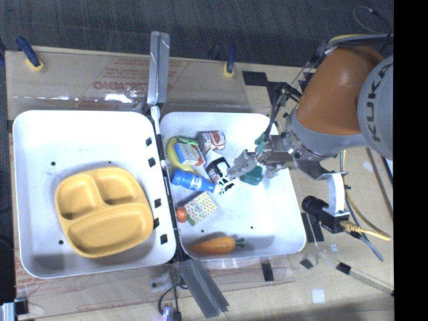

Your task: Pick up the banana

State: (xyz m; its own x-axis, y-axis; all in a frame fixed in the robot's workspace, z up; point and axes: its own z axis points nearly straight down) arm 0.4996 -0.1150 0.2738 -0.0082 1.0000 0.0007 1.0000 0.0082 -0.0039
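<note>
In the right bin (281, 233), a carton (189, 154) half hides the banana (173, 154).

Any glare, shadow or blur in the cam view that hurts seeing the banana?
Camera view: even lighting, soft shadows along the white bin walls, no strong glare. The banana is sharp but partly covered by a packet. The gripper area looks cluttered and slightly soft.

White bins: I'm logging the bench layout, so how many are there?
2. The left white bin holds a yellow divided plastic plate; the right white bin holds the cluttered small items.
</note>
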